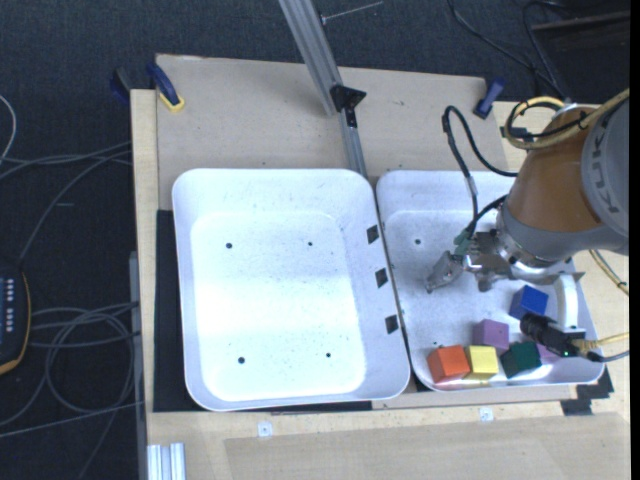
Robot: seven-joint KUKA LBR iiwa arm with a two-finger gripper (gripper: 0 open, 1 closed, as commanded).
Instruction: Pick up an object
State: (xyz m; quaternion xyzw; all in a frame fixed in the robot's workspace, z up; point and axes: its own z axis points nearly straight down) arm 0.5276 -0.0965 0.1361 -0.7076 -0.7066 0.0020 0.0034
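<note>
While my fingers hang over the bare floor of the right bin, I cannot tell whether they are apart or together; they look like grey prongs pointing toward the left, and nothing shows between them. My gripper sits near the middle of that bin, with a small green spot on its upper side.

Just to the right of my gripper, and a little nearer the front, lies a blue block, bright and square. Below it is a purple block, paler and dull. Along the front wall of the bin, side by side and touching or nearly so, sit an orange block, a yellow block and a dark green block. All five are small cubes, crowded in the near right corner, apart from my fingers.

Behind my gripper comes my wrist, then the orange band, then the grey arm, where parts of dark letters show, too cut off to read. A black cable loops from the wrist toward the back of the bench.

Left of the divide lies the left bin, white and speckled, with four dark dots on its floor.
</note>
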